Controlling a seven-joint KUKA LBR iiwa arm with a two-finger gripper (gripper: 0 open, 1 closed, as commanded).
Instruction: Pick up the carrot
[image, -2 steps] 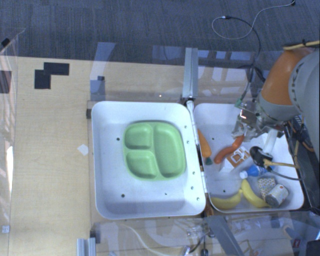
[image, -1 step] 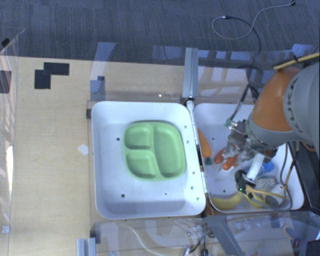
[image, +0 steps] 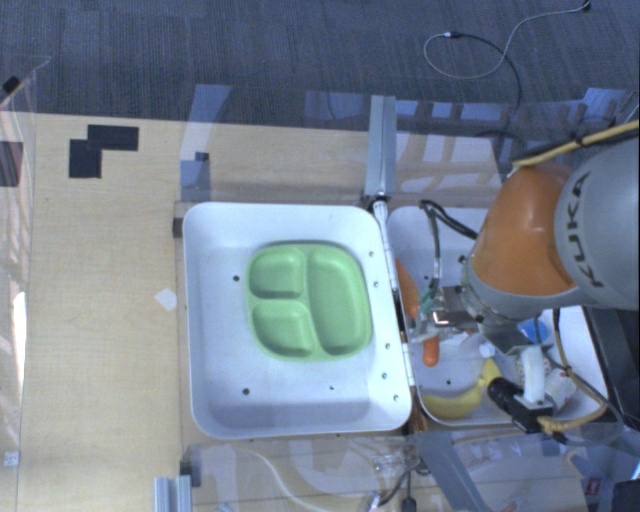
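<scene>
The carrot (image: 406, 290) is an orange stick lying along the left wall of the right bin (image: 405, 230). A second orange bit (image: 430, 352) shows just below the gripper; whether it belongs to the same carrot I cannot tell. The gripper (image: 436, 318) hangs low over the left part of the right bin, right beside the carrot and covering part of it. The grey arm with its orange band (image: 520, 235) hides much of the bin behind it.
A green divided plate (image: 305, 300) lies in the left bin (image: 215, 380). A yellow banana (image: 458, 401) rests at the front of the right bin, with a blue object (image: 536, 330) by the arm. Cables run beside the wrist.
</scene>
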